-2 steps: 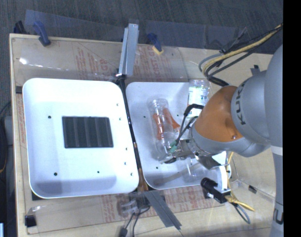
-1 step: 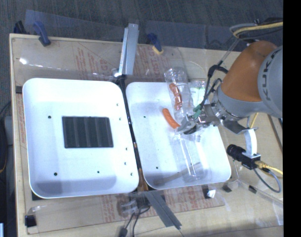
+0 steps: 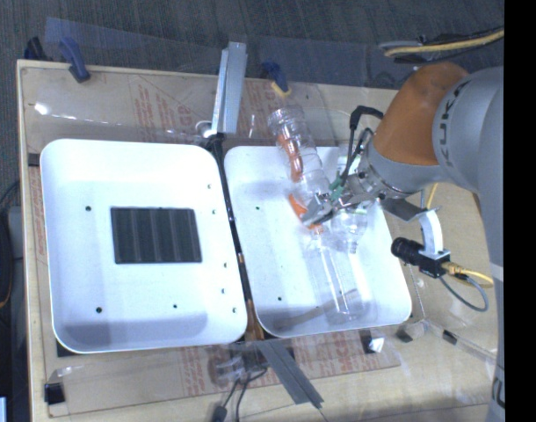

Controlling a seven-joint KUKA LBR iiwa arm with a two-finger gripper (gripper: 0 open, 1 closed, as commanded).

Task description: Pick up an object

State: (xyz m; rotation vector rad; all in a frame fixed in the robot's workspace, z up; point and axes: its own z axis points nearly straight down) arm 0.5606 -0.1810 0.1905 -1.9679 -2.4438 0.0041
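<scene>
1. Claw [image 3: 325,207] hanging over right-hand shallow white bin [image 3: 268,306], centre-right of frame; spread or pressed together: cannot tell, detail too blurred.
2. Clear plastic bottle with orange label [image 3: 293,148] lying tilted across upper rim of that bin, just upper-left of claw. Second clear plastic bottle [image 3: 338,280] lying lengthwise in lower right of same bin, directly below claw. Small orange item [image 3: 300,206] touching or just beside claw tip; nothing visibly pinched.
3. Left-hand white bin [image 3: 75,236] carrying dark ribbed rectangular panel [image 3: 155,235] at its middle, well apart from arm.
4. Judged step: descent onto a bottle. Advice: centre across bottle's narrow width, not along its length; go low enough to pass widest part; close slowly, since clear smooth plastic likely to roll or slip; lift straight up.
</scene>
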